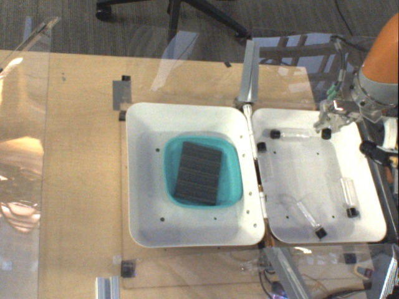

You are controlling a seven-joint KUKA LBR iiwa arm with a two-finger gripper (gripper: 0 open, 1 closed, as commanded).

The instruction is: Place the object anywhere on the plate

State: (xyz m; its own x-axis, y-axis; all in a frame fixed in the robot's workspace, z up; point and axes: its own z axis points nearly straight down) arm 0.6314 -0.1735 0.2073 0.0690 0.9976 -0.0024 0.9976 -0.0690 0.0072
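Wooden bench (75, 185), carpeted floor (62, 5)

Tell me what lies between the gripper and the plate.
In the camera view, a clear tube and the bins' divider lie between the gripper and the plate.

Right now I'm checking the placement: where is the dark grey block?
In the camera view the dark grey block lies on the teal plate in the left bin, left of the divider between bins.

Soft even light, left-side glare
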